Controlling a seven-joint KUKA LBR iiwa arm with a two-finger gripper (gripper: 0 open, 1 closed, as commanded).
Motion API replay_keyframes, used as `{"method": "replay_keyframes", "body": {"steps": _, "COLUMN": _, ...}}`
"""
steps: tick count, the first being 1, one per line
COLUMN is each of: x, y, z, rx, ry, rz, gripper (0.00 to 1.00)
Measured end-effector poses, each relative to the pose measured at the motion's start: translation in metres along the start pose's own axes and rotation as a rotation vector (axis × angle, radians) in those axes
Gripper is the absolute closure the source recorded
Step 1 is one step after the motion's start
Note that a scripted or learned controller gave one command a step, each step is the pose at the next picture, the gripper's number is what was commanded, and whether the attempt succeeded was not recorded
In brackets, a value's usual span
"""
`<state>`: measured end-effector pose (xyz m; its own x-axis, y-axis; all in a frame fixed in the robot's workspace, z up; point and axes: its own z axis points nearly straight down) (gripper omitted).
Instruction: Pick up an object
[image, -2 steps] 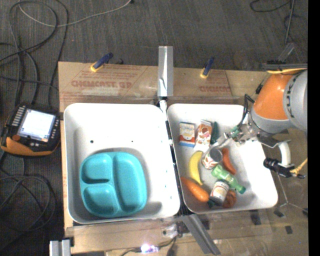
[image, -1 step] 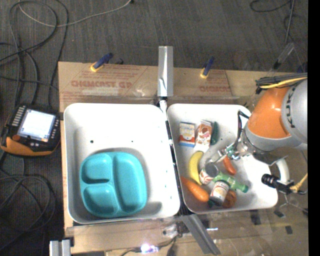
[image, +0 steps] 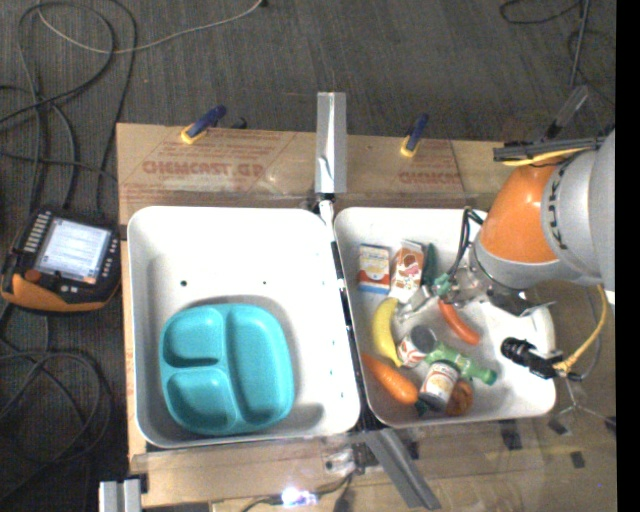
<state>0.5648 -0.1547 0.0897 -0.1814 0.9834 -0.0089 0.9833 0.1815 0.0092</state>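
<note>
— Where is the thing you are after?

— From the camera above, my hand hangs over the right bin, just above a small orange-red sausage. Its long axis runs on a slant, from upper left near my hand down to the lower right.

— What lies around it?

— A banana stands nearly upright to its left, curving along the bin's middle. Below that, a carrot points down and to the right. A green piece lies just below the sausage, beside a small jar. Two small cartons sit at the bin's upper left.

— And your hand, wide or narrow?

— I cannot tell; my wrist covers it. Nothing shows between my fingers.

— The other bin?

— The left bin holds a teal divided tray, well apart from me.
</note>
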Motion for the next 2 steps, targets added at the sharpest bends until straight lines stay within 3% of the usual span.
{"method": "replay_keyframes", "body": {"steps": 1, "x": 0.000, "y": 0.001, "z": -0.010, "rx": -0.003, "ry": -0.001, "rz": 0.000, "gripper": 1.00}}
{"method": "replay_keyframes", "body": {"steps": 2, "x": 0.038, "y": 0.016, "z": -0.004, "rx": 0.007, "ry": 0.005, "rz": -0.057, "gripper": 1.00}}
